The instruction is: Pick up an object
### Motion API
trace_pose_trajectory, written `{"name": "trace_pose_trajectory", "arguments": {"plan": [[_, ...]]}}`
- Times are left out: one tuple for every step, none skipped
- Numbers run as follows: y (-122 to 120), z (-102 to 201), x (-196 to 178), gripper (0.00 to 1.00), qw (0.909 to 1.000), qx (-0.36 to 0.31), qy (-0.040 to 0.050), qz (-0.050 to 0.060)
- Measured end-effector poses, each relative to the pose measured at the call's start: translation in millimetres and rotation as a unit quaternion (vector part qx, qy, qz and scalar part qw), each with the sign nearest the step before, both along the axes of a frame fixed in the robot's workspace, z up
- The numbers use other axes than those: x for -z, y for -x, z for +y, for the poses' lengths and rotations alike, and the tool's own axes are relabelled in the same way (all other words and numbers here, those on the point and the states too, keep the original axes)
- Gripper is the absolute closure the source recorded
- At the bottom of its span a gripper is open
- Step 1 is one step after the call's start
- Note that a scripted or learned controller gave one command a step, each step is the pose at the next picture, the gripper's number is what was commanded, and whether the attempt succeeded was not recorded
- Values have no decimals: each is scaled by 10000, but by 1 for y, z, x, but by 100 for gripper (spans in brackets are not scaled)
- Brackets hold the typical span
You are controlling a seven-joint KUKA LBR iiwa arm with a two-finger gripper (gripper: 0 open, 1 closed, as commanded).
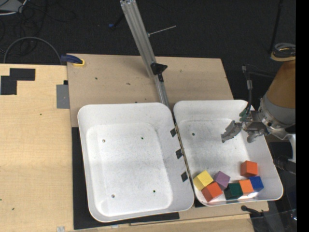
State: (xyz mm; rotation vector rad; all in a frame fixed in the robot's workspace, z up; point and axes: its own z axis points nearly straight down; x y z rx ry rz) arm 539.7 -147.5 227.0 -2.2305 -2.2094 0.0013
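- The right bin [207, 120] sits at the table's right side, and all the blocks lie packed in its near right corner.
- Your tool [240, 131] hangs over the bin's far right part with fingers spread and nothing between them; the red block [249, 168] lies nearest, toward the near edge.
- The green block [233, 191] is partly hidden among its neighbours.
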Motion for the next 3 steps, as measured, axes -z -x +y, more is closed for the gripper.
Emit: {"name": "trace_pose_trajectory", "arguments": {"plan": [[0, -1, -10, 100, 10000, 10, -2, 2], [29, 91, -152, 100, 10000, -78, -1, -43], [43, 9, -230, 100, 10000, -11, 27, -44]]}}
